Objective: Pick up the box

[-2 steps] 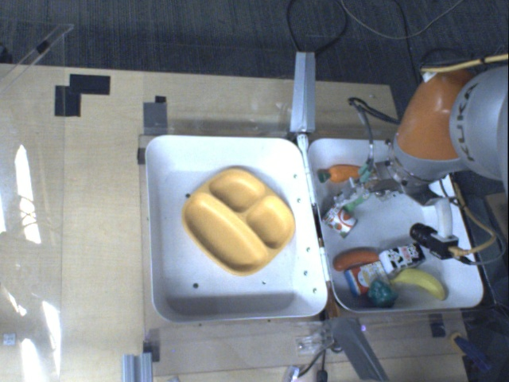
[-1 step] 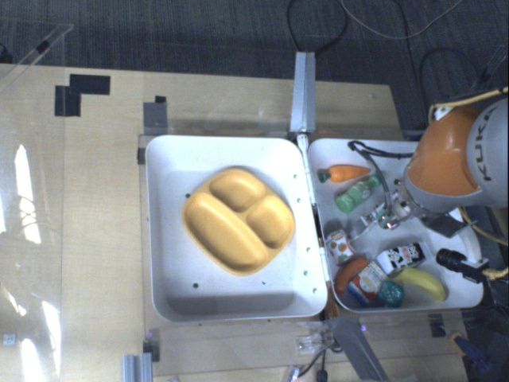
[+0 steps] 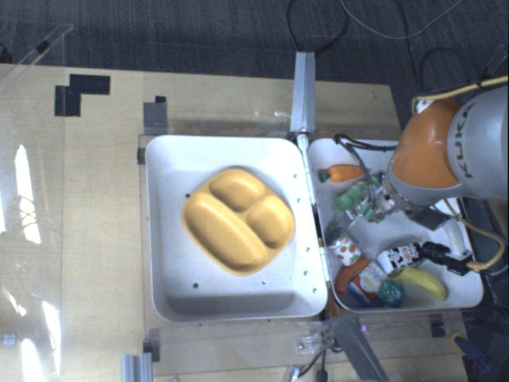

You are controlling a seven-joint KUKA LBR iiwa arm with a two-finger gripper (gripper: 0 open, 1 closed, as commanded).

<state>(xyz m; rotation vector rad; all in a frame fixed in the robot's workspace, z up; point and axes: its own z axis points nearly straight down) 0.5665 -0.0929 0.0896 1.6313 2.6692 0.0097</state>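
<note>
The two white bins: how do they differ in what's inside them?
The left bin holds a single large yellow divided dish, lying near its middle. The right bin holds a jumble of small things, among them a carrot, a banana and a small patterned cup. The arm reaches over the right bin, not the left bin. Both are shallow, white and side by side.

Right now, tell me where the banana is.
In the camera view, the banana lies in the right bin, near its front right corner, beside a teal ball and just below a small white bottle.
</note>
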